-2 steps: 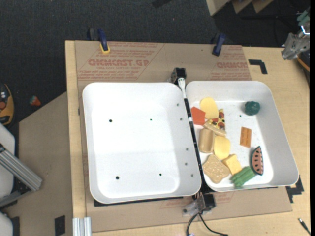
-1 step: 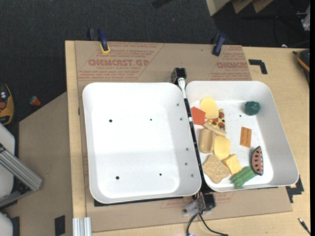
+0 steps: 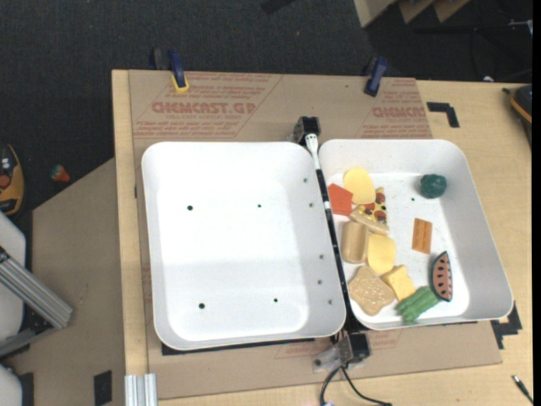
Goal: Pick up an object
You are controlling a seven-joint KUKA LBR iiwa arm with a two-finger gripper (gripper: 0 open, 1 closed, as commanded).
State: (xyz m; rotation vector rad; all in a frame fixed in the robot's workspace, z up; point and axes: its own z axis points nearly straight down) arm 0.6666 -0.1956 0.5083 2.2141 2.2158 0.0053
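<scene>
Plainly, the easiest object to lift is the dark green ball [image 3: 434,185], which sits alone in the far right part of the right bin [image 3: 473,227], well apart from the other toys. It looks small, light and round, probably firm plastic or foam, so it may roll or slip; closing on its widest middle from above seems safest. Nearer the bin's left wall lies a crowded cluster: a yellow round piece [image 3: 358,183], an orange-red piece [image 3: 339,200], a pizza slice [image 3: 373,216], a cracker [image 3: 371,290] and green beans [image 3: 416,305], touching or overlapping, harder to separate. An orange block [image 3: 422,235] and a watermelon slice [image 3: 441,277] lie just right of them. The left bin [image 3: 237,244] adjoins on the cardboard-covered desk [image 3: 135,142].
</scene>
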